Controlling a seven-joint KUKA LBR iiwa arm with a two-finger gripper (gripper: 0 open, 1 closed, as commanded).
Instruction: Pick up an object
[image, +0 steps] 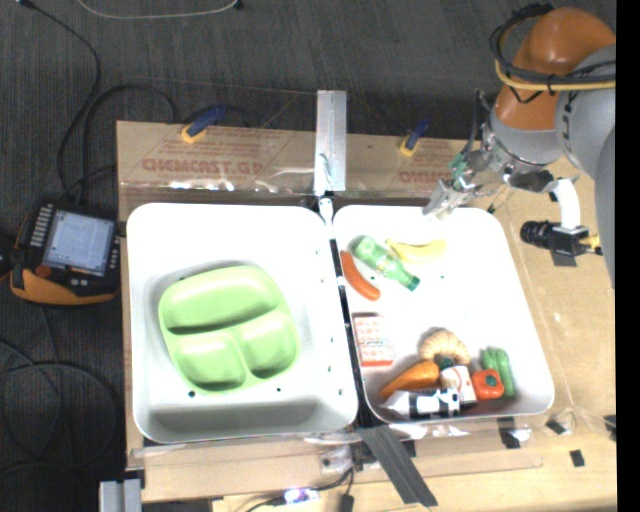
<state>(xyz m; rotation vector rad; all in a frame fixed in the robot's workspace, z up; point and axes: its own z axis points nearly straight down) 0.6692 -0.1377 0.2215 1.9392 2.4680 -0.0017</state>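
Camera view, from above at a slant. The gripper (447, 196) hangs over the far edge of the right bin (520, 300), just beyond the bin's far rim, below the arm's orange band (550, 50). Its two fingers stand a little apart, tips pointing down and to the left; nothing lies between them and they touch no object.

Nearest the tool, a yellow banana (418, 248) lies in the far part of the right bin, its long axis running left to right with a slight curve. Touching it on the left is a green bottle (383, 260), long axis slanting from far left to near right. Beside the bottle, against the bin's left wall, an orange-red sausage (360, 276) slants the same way. A small red-and-white carton (371, 340) lies flat nearer the middle.

In the near right corner sits a cluster: a croissant (443, 345), a carrot (411, 378) pointing left, a tomato (487, 384), a green vegetable (498, 366), and a black-and-white cow figure (436, 402).

The left bin (150, 400) holds a green compartment tray (228, 325).
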